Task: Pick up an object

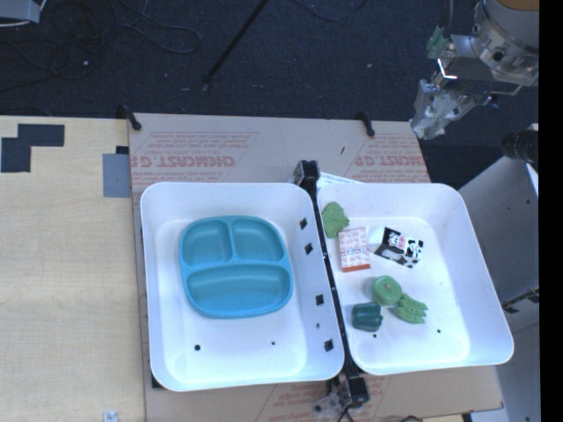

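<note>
The gripper (431,117) is seen raised at the far right, beyond the right bin (479,271); its finger state cannot be told. In the right bin a green leafy toy (333,218), a red-and-white card (354,249), a black-and-white packet (400,246), a round green toy (396,295) and a dark green block (367,316) are noted. A blue divided plate (236,265) is recorded in the left bin (167,341).

Only readable bit: red "CHEMCRZT G.P" printed upside down on the cardboard sheet (220,152) under the bins, repeated near the top right corner.
</note>
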### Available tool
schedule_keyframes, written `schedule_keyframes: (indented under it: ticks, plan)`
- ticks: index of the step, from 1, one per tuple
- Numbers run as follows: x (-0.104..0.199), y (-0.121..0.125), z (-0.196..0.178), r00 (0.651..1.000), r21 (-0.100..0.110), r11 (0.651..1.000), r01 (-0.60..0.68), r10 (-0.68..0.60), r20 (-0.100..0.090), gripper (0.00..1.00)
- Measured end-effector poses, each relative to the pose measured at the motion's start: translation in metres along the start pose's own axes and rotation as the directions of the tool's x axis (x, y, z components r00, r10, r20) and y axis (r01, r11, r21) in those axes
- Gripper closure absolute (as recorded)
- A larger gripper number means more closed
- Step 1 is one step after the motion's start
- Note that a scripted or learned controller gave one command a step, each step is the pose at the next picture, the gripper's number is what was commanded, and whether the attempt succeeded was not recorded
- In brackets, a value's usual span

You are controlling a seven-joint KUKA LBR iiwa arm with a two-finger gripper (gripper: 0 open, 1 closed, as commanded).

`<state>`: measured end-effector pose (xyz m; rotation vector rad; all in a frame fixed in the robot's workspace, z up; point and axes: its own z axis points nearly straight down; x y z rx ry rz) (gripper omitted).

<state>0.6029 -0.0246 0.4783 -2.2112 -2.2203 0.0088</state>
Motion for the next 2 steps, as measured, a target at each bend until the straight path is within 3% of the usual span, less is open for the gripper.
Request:
schedule_keyframes:
  ticks: [1, 2]
  plan:
    - [0.041, -0.037, 0.062, 1.0, 0.001, 1.0, 0.0, 0.0, 0.001, 1.0]
    - [0.097, -0.045, 0.096, 1.0, -0.002, 1.0, 0.0, 0.0, 0.002, 1.0]
